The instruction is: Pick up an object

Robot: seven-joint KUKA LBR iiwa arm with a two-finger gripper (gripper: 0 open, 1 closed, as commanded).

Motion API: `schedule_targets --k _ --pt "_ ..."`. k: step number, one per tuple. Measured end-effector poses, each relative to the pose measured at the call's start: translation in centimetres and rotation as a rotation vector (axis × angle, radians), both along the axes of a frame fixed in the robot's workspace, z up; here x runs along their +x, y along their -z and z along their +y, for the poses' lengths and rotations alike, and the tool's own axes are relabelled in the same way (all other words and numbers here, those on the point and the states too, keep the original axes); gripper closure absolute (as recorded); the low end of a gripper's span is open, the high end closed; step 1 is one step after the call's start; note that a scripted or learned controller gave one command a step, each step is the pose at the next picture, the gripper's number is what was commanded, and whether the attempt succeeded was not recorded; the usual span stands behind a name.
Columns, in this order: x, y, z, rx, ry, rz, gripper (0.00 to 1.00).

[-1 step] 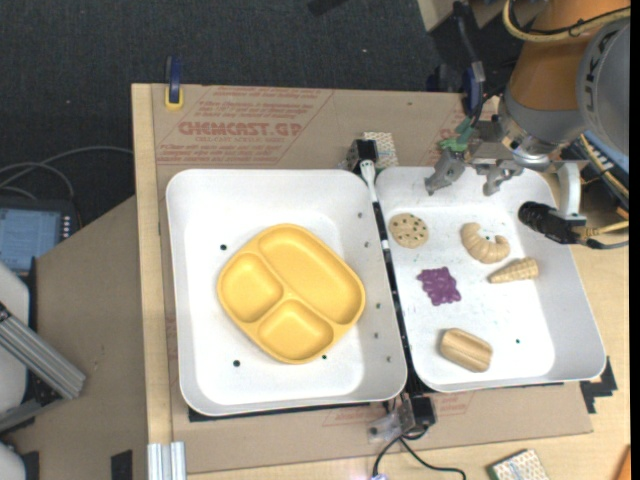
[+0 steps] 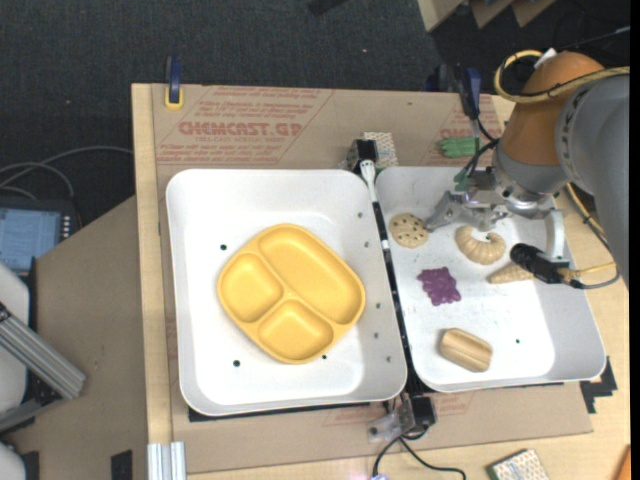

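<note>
camera view shows me the tool (image 2: 487, 211) low in the right bin (image 2: 575, 358), near its far wall. i take the croissant (image 2: 481, 245) as my landmark, because the tool stands just above it, at its far side. i cannot tell from this angle how the tool is set, and i see nothing held in it, so i judge the pick is not yet made.

left of the croissant lies a round cookie (image 2: 406, 230), close to the wall between the two bins. nearer to the camera than the croissant is a flat purple piece (image 2: 438, 285), and further toward the camera a tan bread roll (image 2: 465, 348). right of the croissant lies a pale cone shape (image 2: 509, 274), beside a black cable part of the arm. far to the left of the croissant, in the left bin (image 2: 195, 268), sits a yellow divided tray (image 2: 290, 292).

to do this step well, i think the tool should come straight down over the middle of the croissant's curve and close across its narrow width. the cookie is near, so it may get pushed.

on the brown board (image 2: 240, 128) of the bench, behind the bins, red print reads "chemcast gp", as far as i can read it.
</note>
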State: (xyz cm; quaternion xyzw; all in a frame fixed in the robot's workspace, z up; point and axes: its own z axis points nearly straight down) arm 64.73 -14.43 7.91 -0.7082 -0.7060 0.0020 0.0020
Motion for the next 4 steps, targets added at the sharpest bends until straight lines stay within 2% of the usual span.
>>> schedule_targets --k 1,2,3,4 --pt "1.0 -0.7 -6.8 0.001 0.0 -0.008 0.0" --pt "-8.7 -10.1 -8.1 0.001 0.002 -0.003 0.0" --pt "-4.1 -0.1 -6.7 0.003 -0.007 -0.006 0.0" --pt "-9.9 -0.6 -7.4 0.01 -0.007 -0.005 0.0"
